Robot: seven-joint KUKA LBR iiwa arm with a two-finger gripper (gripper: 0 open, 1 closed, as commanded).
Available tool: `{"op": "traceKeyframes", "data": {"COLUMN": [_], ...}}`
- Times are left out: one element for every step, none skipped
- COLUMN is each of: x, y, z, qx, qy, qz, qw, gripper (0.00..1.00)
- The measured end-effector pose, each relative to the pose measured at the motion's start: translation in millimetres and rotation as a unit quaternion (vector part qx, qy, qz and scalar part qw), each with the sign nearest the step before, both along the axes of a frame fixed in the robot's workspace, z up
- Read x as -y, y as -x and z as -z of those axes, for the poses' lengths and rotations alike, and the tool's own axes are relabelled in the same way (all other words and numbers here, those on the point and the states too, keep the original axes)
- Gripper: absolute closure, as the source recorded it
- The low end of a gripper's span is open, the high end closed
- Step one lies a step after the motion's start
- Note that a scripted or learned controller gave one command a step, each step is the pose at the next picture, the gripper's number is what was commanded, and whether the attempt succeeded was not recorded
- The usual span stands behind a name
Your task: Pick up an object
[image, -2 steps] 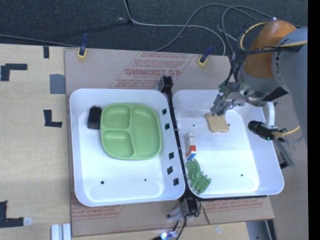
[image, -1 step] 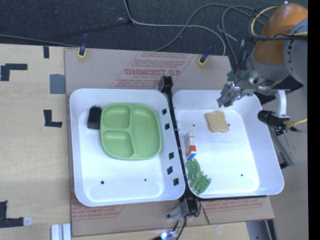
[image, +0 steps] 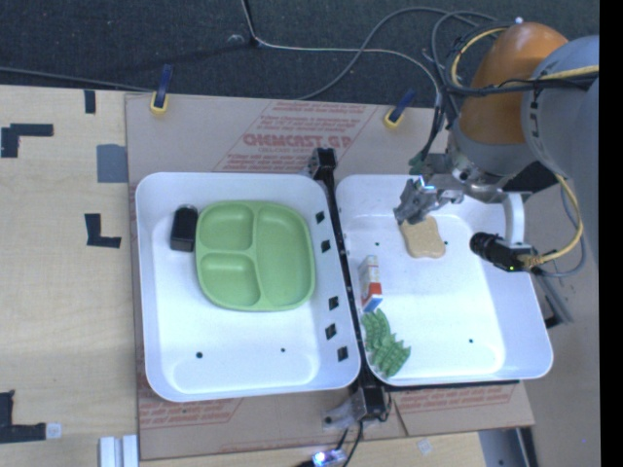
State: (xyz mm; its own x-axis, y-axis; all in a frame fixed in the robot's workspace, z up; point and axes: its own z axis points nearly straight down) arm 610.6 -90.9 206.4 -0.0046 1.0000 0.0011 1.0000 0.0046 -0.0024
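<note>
The gripper (image: 417, 206) is hanging low over the right bin (image: 506, 343), directly above and seemingly touching the tan bread-like piece (image: 424, 239), likely lining up a grasp, though its finger spread cannot be told.

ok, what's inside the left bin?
A green tray with three bare compartments and a black block at its left edge, in the left bin. The bin floor under the tray is covered.

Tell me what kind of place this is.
Probably a robotics lab grasping bench: an arm reaching over two white bins, loose cables, and cardboard clamped to the bench.
</note>
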Motion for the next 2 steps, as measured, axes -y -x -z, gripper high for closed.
{"op": "traceKeyframes", "data": {"x": [-47.4, -99.3], "y": [17.8, 36.5], "z": [8.1, -6.7], "qx": [-0.001, 0.0], "qy": [0.0, -0.0006], "qz": [0.0, -0.001], "qw": [1.0, 1.0], "gripper": [1.0, 1.0]}}
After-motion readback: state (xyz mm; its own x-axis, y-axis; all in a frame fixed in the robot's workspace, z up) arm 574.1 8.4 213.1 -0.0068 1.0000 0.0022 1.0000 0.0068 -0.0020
